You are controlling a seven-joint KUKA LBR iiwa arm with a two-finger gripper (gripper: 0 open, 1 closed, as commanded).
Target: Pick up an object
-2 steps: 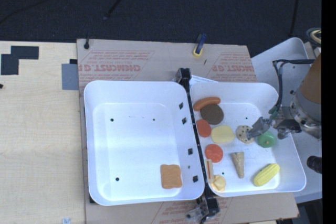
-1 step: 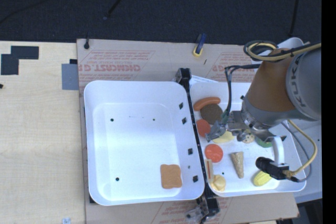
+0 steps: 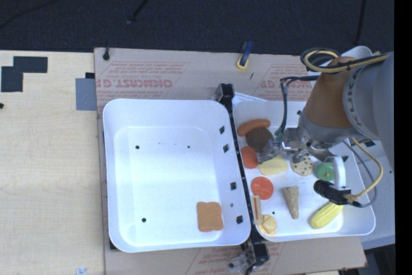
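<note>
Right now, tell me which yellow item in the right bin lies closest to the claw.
The pale yellow piece in the middle of the right bin, just below the claw. The corn cob and the small yellow lump both lie near the bin's front edge.
</note>
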